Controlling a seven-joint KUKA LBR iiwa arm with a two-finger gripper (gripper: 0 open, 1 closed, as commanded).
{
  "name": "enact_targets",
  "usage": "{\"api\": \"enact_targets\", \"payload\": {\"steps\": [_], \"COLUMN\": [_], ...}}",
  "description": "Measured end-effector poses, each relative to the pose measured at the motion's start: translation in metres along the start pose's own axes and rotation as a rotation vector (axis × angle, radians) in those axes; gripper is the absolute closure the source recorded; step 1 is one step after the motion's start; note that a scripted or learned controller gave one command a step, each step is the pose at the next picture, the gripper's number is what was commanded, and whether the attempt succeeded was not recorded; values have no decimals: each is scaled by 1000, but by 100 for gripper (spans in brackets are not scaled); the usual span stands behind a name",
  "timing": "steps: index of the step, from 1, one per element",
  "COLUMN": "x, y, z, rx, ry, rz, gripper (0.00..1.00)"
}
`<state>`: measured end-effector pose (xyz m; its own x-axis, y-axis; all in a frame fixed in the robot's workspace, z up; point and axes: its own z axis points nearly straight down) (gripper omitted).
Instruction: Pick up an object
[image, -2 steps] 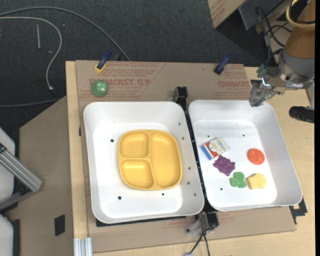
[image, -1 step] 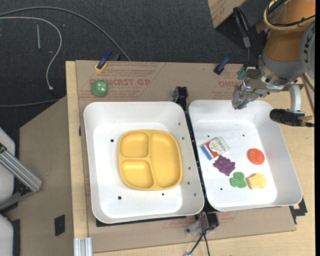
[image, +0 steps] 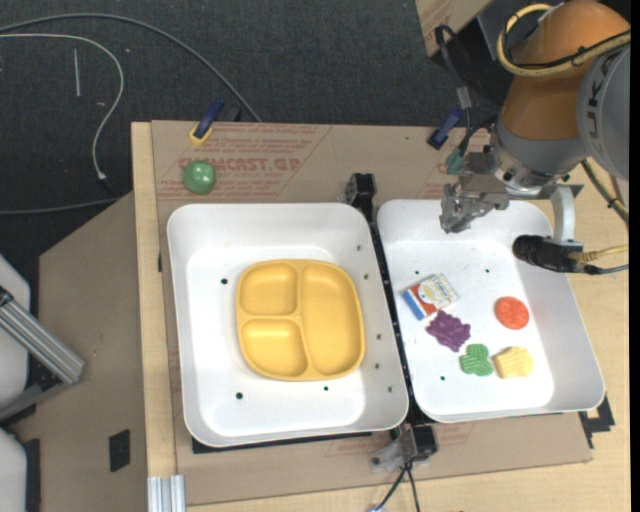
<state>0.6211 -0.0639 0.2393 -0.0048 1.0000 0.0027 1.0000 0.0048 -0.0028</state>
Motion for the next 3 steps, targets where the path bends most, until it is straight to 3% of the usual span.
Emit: {"api": "enact_targets", "payload": {"steps": [3], "x": [143], "y": [-44], "z": [6], "rx": [0], "ry": [0], "rz": [-2], "gripper": [100]}}
